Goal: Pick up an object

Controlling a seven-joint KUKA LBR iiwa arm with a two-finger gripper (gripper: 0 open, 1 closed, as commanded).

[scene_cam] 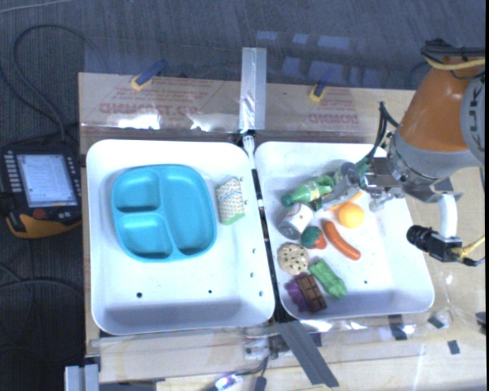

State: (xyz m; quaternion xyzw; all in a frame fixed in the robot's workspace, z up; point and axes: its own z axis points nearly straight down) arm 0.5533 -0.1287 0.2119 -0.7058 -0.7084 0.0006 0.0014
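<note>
- From my remote seat I saw the arm (440,112) reaching in from the right, its orange band over the far edge of the right bin (391,296).
- The gripper (365,187) sat low over the upper part of that bin, just above the orange ball (351,215) and beside the green bottle (308,191).
- I could not tell how the pincer stood; its tips were a blur of grey metal merging with the toys under them, and I could not make out anything held there.
- The bottle lay tilted, its neck end partly lost under the gripper body.
- Below it I made out a small can (296,217), a carrot-like orange piece (341,239) touching the ball, and a small green and red item (312,237) too blurred to name.
- Nearer the front lay a cookie (292,257), a green vegetable (328,278), and a dark brown and purple lump (306,292) whose parts I could not separate.
- The left bin (171,300) held a blue divided tray (162,210), with a pale speckled object (230,199) just beside the tray's right edge, near the wall between the bins.
- A black cylinder (430,241) on the arm's side stuck out over the right bin's rim.
- At the left, a control pendant (37,186) lay on the floor, its screen washed out.
</note>
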